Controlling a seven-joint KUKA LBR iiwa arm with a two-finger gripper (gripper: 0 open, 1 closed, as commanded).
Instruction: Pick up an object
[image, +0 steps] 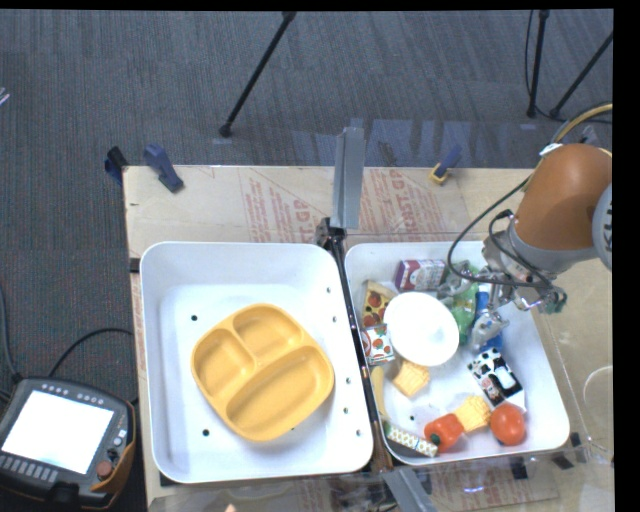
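The right bin (556, 400) holds several small items. An upturned white bowl (422, 328) lies in its middle, with a green item (463, 312) and a blue item (484, 299) by its right side. My gripper (489, 324) hangs low over the bin just right of the bowl, beside the green and blue items and above a black-and-white patterned toy (495, 376). Nothing is visibly lifted by it. Near the front lie a red tomato (508, 425), an orange-red pepper (444, 431) and a yellow block (473, 411).
A yellow divided plate (262, 370) lies in the left bin (170, 290). In the right bin are also a small carton (420, 273), a red box (378, 344) and a cracker (410, 378). A tablet (60, 432) sits at the lower left.
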